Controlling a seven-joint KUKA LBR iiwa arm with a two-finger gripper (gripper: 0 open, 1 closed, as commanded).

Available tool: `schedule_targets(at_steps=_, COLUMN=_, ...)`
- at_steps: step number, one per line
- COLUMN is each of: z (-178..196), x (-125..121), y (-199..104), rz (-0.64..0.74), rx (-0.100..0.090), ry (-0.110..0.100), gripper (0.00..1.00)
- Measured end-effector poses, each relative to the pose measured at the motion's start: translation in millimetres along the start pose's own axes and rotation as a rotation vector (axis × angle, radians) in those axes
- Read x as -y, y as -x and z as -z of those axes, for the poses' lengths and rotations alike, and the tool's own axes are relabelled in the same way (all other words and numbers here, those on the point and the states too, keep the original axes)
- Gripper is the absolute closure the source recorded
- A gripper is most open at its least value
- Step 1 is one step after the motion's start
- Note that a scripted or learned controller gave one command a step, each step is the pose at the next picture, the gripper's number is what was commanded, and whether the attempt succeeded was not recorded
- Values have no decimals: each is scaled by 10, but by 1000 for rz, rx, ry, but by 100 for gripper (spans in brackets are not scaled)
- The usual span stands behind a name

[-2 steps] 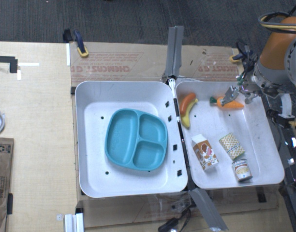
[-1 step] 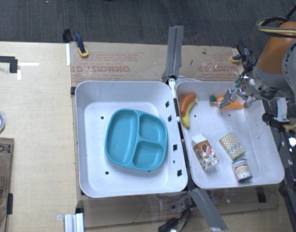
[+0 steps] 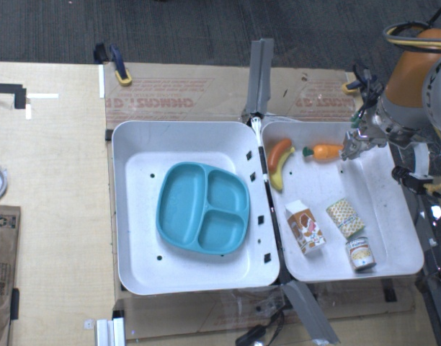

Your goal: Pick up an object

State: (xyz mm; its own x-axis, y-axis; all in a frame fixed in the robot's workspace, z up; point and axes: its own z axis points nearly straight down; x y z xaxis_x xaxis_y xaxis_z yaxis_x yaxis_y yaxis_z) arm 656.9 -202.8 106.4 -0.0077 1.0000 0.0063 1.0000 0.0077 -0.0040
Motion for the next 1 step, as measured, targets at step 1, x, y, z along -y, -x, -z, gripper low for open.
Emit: schedule_targets(at_steps=1, z=-1, x=1, y=1, rz=0, rx=0, ry=0, gripper=0)
